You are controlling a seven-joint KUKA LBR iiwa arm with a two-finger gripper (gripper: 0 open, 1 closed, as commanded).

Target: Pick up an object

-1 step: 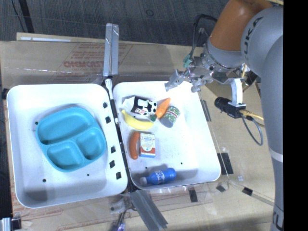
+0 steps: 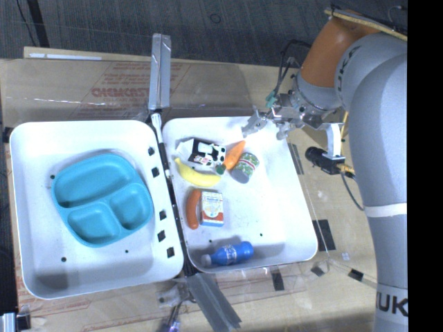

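Overhead slanted view of the bench with two shallow white bins side by side. The left bin [image 2: 34,185] contains a blue divided tray [image 2: 102,198]. The right bin [image 2: 291,213] contains the candidate objects: a black-and-white carton [image 2: 203,153], a banana [image 2: 196,174] lying just below it, a carrot [image 2: 234,154] set at a slant, a small can [image 2: 244,167] touching the carrot's lower side, a sausage [image 2: 194,208] beside a small orange-and-white box [image 2: 212,208], and a blue bottle [image 2: 230,253] lying on its side near the front wall. The gripper [image 2: 266,122] hangs over the far right corner of the right bin, its two fingers parted and nothing between them. The carrot and the can are the nearest objects, lying just below and to the left of the fingertips but apart from them; the carton and banana lie further left, and the bottle is well apart at the opposite end of the bin. The grey arm [image 2: 377,116] enters from the right.
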